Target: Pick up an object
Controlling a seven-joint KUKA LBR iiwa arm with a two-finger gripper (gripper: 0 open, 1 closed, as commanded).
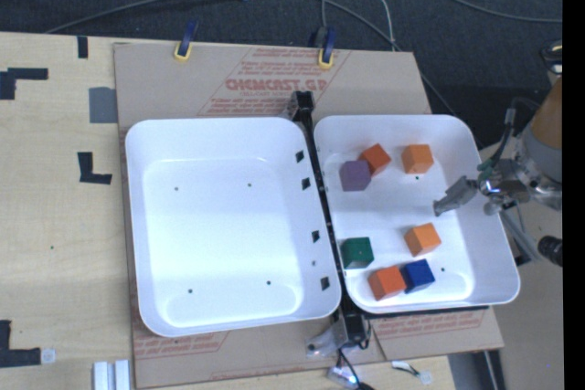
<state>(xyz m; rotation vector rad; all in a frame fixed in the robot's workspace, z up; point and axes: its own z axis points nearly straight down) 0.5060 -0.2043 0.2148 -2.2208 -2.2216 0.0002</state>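
From the overhead camera you see the grey two-finger gripper poised over the right shallow white plastic bin; how its fingers stand you cannot tell. The nearest candidate, a small orange cube, sits apart from its neighbours with open floor around, well off the rim.
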